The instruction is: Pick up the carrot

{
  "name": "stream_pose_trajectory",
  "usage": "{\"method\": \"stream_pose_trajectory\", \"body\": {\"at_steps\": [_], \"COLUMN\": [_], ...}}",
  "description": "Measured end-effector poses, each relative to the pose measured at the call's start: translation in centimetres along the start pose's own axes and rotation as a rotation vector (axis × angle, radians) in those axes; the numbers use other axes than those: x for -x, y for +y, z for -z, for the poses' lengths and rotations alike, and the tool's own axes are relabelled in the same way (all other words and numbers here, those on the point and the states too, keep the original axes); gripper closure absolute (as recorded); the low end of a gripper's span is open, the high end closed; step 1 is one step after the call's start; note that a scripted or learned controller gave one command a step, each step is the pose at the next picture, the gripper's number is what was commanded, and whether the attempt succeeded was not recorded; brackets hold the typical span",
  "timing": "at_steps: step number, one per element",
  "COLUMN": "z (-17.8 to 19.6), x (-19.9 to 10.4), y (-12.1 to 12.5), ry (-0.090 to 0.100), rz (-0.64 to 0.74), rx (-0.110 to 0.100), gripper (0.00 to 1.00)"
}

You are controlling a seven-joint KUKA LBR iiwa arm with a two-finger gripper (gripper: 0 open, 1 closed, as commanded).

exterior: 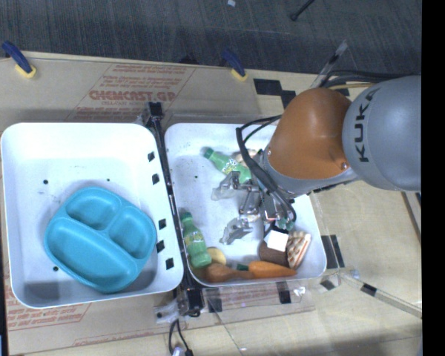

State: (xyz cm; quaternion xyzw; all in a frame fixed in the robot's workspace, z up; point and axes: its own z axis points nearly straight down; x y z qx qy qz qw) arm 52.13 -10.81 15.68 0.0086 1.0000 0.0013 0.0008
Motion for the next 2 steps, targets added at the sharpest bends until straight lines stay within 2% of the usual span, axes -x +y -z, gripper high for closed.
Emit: {"method": "stream_pose_trajectory", "body": {"at_steps": [1,2], "z": [3.6,1.5], "x": [-4.5,-0.8], "y": [3.6,-5.5], "ry": [0.004,0.003], "rz": [0.071,0.038], "rx": [-0.003,-0.005], "gripper": [0.0,0.0]}}
